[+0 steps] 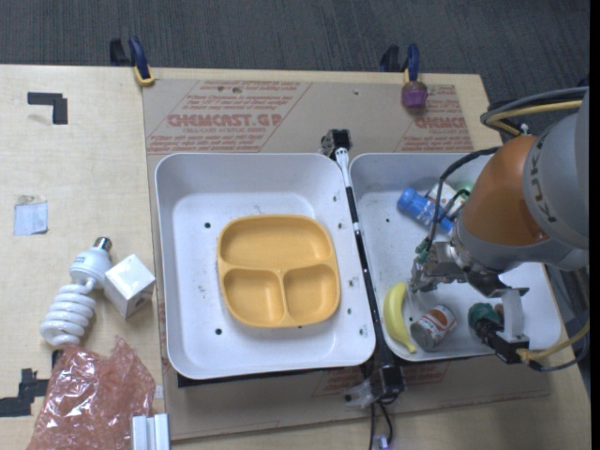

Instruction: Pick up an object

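Clutter sits nearest in the right bin [553,331]: a banana [397,317] against its left wall, a small can [434,325] on its side touching the banana, and a dark green object [485,316] just right of the can. Above these hangs the gripper [433,272], low over the bin floor between the banana and the far items; how it is set, and whether it has hold of anything, I cannot tell, since the wrist hides it. Farther back lies a crumpled blue bottle [418,205]. In the left bin [178,251] rests a yellow divided plate [278,270]. Likely trouble: banana and can lie so tight together that a descent could strike both, or the round can could roll away from a closing grip.
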You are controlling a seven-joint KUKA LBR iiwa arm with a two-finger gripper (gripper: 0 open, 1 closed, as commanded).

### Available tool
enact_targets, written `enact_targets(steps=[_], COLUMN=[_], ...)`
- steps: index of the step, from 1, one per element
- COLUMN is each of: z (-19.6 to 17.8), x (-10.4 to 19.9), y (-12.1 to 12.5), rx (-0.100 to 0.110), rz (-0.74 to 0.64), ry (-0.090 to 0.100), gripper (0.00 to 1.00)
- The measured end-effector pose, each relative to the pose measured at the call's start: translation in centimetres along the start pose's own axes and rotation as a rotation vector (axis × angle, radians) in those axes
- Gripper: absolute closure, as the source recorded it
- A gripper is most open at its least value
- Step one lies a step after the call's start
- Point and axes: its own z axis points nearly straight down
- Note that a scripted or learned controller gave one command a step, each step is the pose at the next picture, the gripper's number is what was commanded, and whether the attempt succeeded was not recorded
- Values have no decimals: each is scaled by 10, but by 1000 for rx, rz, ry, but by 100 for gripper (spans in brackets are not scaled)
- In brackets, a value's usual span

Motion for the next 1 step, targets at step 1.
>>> enact_targets(steps=[1], z=[0], x=[-10], y=[-33], rx=[0], rz=[0], ry=[0], gripper=[0])
